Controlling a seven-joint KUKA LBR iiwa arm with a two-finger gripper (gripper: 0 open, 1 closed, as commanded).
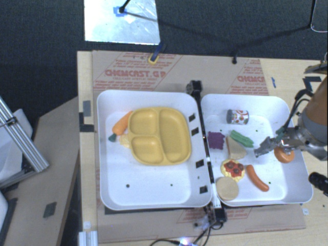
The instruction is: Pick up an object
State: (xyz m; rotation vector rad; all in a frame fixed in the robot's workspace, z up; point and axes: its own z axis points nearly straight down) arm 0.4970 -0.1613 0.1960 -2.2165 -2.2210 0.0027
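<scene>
My gripper (pixel 267 146) hangs low over the right side of the right bin (pixel 296 189), the arm coming in from the right edge. An orange ball (pixel 285 156) lies just below and to the right of the gripper, partly covered by the wrist. To the gripper's left are a tan bread wedge (pixel 236 149) and a green pod (pixel 241 138). A red sausage (pixel 257 178) lies in front of it. A pizza slice (pixel 232 168), a round tan biscuit (pixel 227 188), a purple piece (pixel 216 140) and a small can (pixel 238 117) are also in this bin.
The left bin (pixel 148 200) holds a yellow divided plate (pixel 156 136) with a carrot (pixel 121 123) at its left rim. A black hinge strip (pixel 201 137) runs between the bins. A shiny metal sheet (pixel 122 14) lies beyond the bench.
</scene>
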